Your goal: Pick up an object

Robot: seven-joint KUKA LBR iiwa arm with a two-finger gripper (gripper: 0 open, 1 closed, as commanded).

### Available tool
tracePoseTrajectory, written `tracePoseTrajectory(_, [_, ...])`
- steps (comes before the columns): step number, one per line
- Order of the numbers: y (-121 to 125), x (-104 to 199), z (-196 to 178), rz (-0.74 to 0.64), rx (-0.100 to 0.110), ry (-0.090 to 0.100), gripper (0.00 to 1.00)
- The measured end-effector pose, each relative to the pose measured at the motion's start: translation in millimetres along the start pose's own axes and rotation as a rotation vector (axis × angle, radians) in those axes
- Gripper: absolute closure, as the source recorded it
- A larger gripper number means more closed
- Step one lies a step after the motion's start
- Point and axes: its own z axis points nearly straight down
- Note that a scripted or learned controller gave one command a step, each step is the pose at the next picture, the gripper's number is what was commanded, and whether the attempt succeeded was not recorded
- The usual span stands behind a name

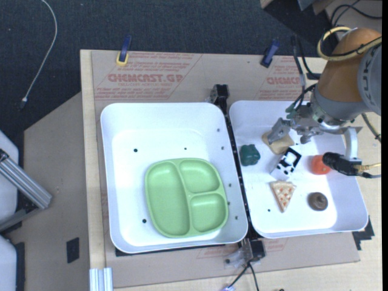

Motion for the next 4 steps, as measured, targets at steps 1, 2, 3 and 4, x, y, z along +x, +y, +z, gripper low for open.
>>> tracePoseTrajectory(1, [2.0, -0.2, 36.0, -0.001, -0.008, -0.002, 0.00])
tracePoseTrajectory(2, [1.2, 0.2, 28.3, 0.000, -0.006, -0.002, 1.00])
tracePoseTrajectory(3, [4.4, -1.5, -36.2, -0.001, -0.009, -0.002, 1.00])
tracePoseTrajectory(4, [12.9, -0.8, -98.6, -0.002, -0.010, -0.003, 1.00])
